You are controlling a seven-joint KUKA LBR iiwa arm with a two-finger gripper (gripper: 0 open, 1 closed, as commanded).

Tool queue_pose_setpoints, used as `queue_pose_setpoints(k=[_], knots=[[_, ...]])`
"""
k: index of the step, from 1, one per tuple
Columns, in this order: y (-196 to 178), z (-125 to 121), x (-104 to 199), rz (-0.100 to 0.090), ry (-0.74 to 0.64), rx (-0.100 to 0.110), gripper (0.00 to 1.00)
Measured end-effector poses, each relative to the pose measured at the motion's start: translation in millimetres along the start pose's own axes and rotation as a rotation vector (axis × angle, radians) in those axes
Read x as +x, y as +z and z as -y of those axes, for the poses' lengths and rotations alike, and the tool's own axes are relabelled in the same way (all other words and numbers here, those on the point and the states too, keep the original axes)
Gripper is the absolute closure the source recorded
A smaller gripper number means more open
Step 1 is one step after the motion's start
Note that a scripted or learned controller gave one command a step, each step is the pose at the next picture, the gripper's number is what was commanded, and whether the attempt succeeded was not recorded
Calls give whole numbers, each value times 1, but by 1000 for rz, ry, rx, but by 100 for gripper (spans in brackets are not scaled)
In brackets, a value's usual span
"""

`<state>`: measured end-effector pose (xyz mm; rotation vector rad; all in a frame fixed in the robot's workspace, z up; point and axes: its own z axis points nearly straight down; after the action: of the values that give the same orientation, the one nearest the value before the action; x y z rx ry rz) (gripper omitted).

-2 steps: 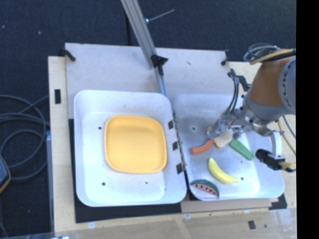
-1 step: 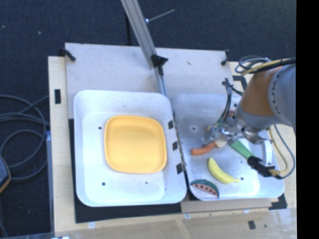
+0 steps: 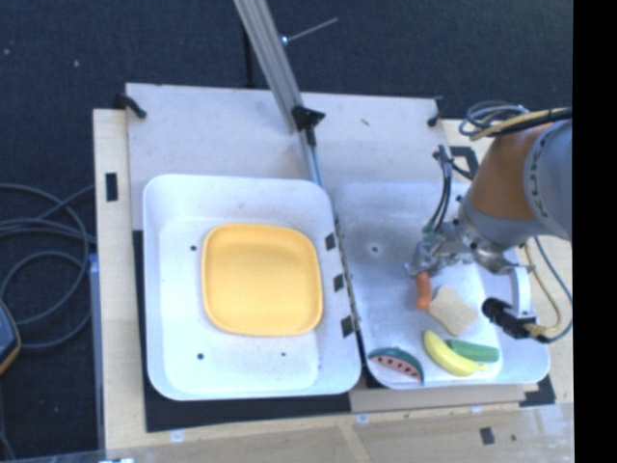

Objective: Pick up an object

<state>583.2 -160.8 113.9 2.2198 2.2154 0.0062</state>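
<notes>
Below the slanted camera, a pale bench [image 3: 222, 123] bears two shallow white bins side by side, the whole standing over a dark carpeted floor [image 3: 58, 37]. On the left bin [image 3: 174, 210] lies a square yellow plate [image 3: 261, 279], flat and roughly centred, with bare white rim all round it. On the right bin [image 3: 376, 220], the objects cluster toward the near right corner: a small orange carrot-like piece [image 3: 423, 291], a tan sponge-like block [image 3: 451, 310] touching it on the right, a yellow banana [image 3: 446, 353] below the block with a green piece [image 3: 475, 351] lying against it, and a watermelon slice [image 3: 397, 365] at the bin's front edge, just left of the banana. A grey arm with an orange band [image 3: 511, 181] reaches in from the right, and its gripper [image 3: 431, 256] hangs low over the right bin, directly above the top end of the carrot-like piece and very near it; whether it touches I cannot tell, nor whether the jaws are apart or together. A ribbed metal rail [image 3: 268, 46] slants down from the top of the view to a black clamp [image 3: 308, 119] at the back of the bench. Black cables [image 3: 39, 249] loop across the floor at left, and thin cables [image 3: 501, 116] curl about the arm's wrist.
</notes>
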Motion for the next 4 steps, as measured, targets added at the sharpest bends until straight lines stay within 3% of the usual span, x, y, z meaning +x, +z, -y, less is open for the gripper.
queue_pose_setpoints(k=[2,3,4], knots=[[-94,7,-15,0,0,2,100],[-107,6,-16,-1,-2,5,100],[-100,15,34,-1,-4,7,100]])
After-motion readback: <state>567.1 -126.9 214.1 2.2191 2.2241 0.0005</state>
